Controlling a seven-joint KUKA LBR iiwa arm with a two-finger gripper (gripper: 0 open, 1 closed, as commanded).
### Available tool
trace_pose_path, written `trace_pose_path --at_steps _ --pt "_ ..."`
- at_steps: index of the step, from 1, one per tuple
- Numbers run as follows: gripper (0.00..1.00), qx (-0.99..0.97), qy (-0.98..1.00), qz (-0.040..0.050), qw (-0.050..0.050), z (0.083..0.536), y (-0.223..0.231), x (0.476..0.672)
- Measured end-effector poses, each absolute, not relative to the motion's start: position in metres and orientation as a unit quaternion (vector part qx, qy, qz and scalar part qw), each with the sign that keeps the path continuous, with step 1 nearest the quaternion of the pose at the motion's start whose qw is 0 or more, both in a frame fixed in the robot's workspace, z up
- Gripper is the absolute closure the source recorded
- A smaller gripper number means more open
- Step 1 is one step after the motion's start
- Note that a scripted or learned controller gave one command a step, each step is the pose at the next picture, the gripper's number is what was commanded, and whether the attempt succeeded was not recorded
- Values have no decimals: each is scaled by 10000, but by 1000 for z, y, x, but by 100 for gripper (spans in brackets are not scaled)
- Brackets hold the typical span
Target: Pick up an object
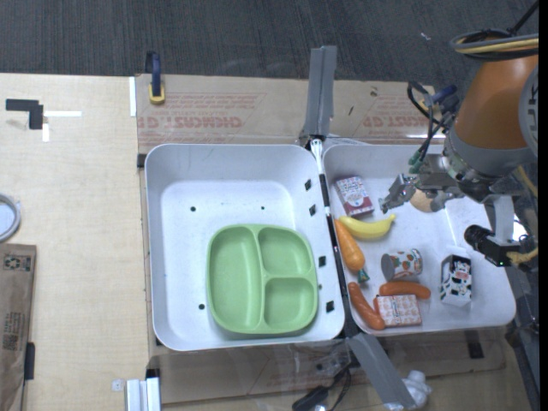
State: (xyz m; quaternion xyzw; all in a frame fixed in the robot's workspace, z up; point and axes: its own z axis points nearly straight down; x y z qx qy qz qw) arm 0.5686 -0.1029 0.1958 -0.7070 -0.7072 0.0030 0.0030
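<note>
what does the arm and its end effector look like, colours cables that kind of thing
The arm is bulky and rounded, with a broad orange band above a grey wrist section. A yellow and black cable loops over its top, and thinner dark and blue-green wires run down its left side. The end effector is a small cluster of grey metal parts. A black fitting sticks out lower on the arm.

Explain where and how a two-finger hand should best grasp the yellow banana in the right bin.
Probably across the yellow banana's thick middle, coming straight down, fingers closing across its narrow width. It lies flat, lengthwise left to right; the orange carrot touches its left end, so the middle offers more room.
</note>
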Motion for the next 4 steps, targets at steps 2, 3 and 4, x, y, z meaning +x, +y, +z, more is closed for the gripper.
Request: trace_pose_path --at_steps 2,3,4 --pt "0 -6873 -7263 9 21 89 -117 498" --pt "100 -6887 -7250 20 39 95 -118 498" --pt "100 -7080 -7062 30 22 188 -70 534"
